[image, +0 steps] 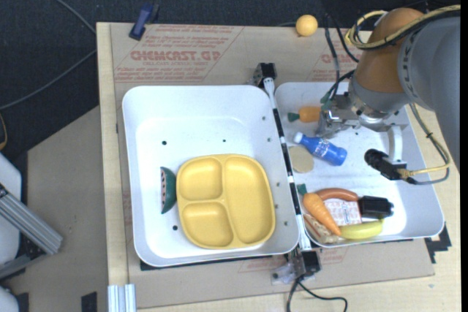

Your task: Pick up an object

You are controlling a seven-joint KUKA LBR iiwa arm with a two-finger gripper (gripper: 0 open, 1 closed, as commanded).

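Your arm [409, 47] reaches in from the right, its orange band above the wrist over the far end of the right bin [428, 212], wrist pointed down into the bin. The jaws [333, 120] sit low at the bin's far left part; their state cannot be told from this angle.

Legible writing: the brown sheet [175, 47] covering the counter carries red print reading "CHEMCAST GP" beyond the left bin [146, 157]. No other text is readable.

You will find the blue bottle [322, 148], white cap toward the divider, lying on its side just below the jaws, close beside them; contact cannot be confirmed. A small orange item [309, 114] lies just left of the jaws. At the near end of the right bin are a carrot [319, 212], a banana [362, 231], a packet [342, 212] and a black object [374, 206]. The left bin holds a yellow divided plate [223, 199]. A yellow ball [306, 25] rests on the counter beyond the bins.
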